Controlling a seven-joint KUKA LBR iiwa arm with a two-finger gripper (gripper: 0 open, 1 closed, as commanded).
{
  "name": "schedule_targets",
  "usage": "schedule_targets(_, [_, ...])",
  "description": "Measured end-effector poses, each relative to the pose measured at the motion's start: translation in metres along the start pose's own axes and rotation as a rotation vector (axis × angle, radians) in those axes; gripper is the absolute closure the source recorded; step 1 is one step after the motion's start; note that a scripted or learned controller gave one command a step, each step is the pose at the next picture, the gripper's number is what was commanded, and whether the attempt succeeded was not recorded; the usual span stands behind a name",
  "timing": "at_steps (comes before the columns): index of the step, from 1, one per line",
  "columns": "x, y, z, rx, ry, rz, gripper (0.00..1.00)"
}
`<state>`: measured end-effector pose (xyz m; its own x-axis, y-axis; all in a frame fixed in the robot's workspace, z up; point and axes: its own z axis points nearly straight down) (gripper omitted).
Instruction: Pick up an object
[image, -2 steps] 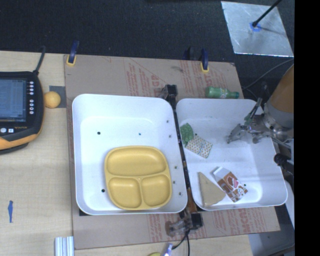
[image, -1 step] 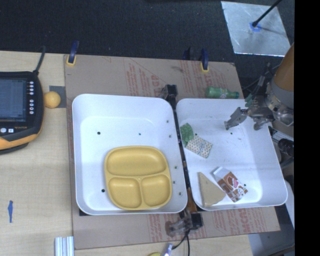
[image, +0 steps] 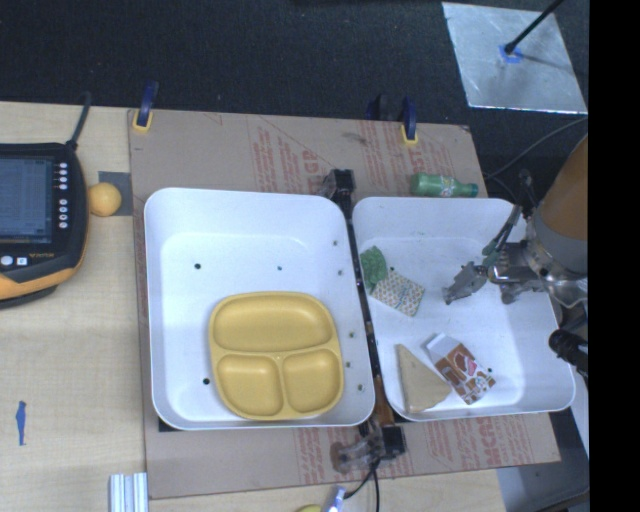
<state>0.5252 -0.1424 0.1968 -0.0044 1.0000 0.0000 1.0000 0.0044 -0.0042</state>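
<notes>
Gripper (image: 462, 287) low over right bin (image: 500, 225), fingers spread apart, holding nothing. Nearest target: patterned packet (image: 398, 294), just left of the fingertips, beside green object (image: 373, 266). Probably needs short move left before closing.

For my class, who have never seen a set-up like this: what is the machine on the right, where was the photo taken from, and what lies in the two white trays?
The photo comes from one fixed camera above the bench, looking down at a slant. The machine is a robot arm reaching in from the right; its pincer hangs over the right bin, with nothing seen between its fingers. The left bin holds a yellow divided plate. The right bin holds a green item, a patterned packet, a tan wedge and a red-brown packet. A green bottle lies on the cardboard behind the bins.
</notes>
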Motion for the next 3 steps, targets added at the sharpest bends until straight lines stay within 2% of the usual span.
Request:
schedule_targets(1, [0.033, 0.019, -0.105, -0.004, 0.0, 0.0, 0.0])
schedule_targets(2, [0.029, -0.03, 0.049, 0.001, 0.0, -0.001, 0.0])
schedule_targets(3, [-0.013, -0.048, 0.106, 0.0, 0.0, -0.001, 0.0])
